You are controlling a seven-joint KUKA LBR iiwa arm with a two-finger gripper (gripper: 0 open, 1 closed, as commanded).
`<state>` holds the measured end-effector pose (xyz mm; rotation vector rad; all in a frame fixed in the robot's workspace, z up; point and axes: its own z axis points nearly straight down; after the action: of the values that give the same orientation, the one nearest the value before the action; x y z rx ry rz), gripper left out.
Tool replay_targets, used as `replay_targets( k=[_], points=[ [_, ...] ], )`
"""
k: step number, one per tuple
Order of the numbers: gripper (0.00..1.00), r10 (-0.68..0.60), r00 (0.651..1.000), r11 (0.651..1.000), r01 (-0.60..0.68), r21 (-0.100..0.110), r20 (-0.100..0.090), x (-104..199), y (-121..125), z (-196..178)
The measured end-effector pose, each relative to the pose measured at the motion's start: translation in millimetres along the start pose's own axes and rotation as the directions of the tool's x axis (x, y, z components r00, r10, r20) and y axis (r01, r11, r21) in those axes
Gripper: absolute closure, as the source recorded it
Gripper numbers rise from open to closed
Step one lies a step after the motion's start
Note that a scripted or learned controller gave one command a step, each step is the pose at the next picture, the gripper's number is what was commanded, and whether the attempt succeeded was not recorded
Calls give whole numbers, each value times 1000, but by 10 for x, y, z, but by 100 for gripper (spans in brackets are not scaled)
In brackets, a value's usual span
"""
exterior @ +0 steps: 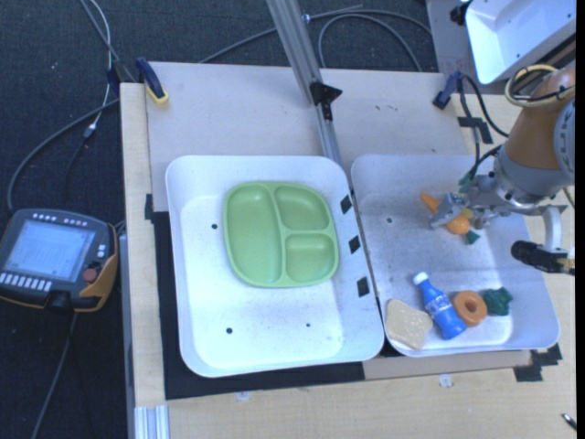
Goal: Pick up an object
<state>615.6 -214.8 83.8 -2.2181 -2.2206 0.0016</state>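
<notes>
In the right bin [393, 186] lies an orange carrot toy [430, 201] with a green tip [473, 237], and my gripper [451, 214] hangs low right over its middle, covering part of it. Whether the carrot is gripped cannot be made out. Along that bin's front edge lie a blue bottle [440, 307], an orange ring [471, 307], a dark green piece [498, 300] and a beige slice [408, 324].
The left bin [265, 341] holds a light green divided plate [281, 233]. A metal pole [302, 44] slants across the bench behind the bins. A teach pendant [55, 259] lies on the floor at the left. Cables trail near the arm at the right.
</notes>
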Motion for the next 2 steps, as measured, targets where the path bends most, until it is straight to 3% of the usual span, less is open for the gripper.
replay_targets(
  k=[1,2],
  points=[
    [100,-1,1000,1000,1,-5,1,0,16,-135],
    [100,0,1000,1000,0,-10,4,4,-9,-780]
  ],
)
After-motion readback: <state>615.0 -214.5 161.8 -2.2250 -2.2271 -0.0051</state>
